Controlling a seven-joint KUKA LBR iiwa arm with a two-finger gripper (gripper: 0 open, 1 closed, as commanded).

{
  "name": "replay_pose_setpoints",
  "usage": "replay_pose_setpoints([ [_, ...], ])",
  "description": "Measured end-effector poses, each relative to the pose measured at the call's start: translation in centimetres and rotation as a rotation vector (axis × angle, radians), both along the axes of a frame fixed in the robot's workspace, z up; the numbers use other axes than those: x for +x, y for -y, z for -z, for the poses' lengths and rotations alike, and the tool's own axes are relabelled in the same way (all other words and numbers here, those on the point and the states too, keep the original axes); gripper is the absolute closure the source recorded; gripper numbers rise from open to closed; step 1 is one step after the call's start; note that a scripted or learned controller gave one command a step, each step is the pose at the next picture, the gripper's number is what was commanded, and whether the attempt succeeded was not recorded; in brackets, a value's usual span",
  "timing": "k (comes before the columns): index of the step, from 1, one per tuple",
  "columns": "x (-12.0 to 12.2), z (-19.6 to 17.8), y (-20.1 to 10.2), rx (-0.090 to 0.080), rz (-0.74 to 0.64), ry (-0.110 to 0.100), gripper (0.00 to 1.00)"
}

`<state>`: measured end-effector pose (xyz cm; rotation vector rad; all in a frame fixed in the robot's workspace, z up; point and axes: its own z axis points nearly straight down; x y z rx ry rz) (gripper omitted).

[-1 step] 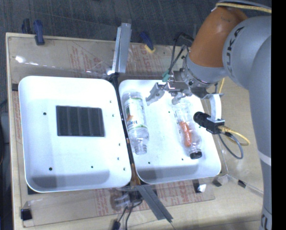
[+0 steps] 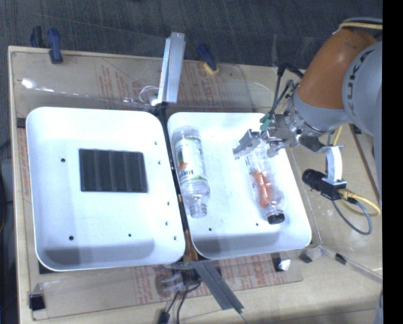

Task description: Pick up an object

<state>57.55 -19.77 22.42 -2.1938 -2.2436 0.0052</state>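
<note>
Camera view, pincer (image 2: 255,142) blurred over clear bottle's (image 2: 264,186) upper end

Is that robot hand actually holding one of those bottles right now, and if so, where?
It cannot be told. The gripper sits at the upper end of the bottle with the orange inside, which lies in the right bin.

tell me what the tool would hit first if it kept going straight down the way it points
Probably the clear bottle with the orange insert, whose upper end lies right beneath the tool in the right bin; depth is hard to judge.
</note>
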Motion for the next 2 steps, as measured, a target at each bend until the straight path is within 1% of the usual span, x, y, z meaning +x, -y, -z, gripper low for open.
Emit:
replay_pose_setpoints([
  [1, -4.0, -0.2, -1.0, 0.0, 0.127, 0.0, 0.0],
  [2, -0.6, 3.0, 0.8, -0.002, 0.142, 0.001, 0.0],
])
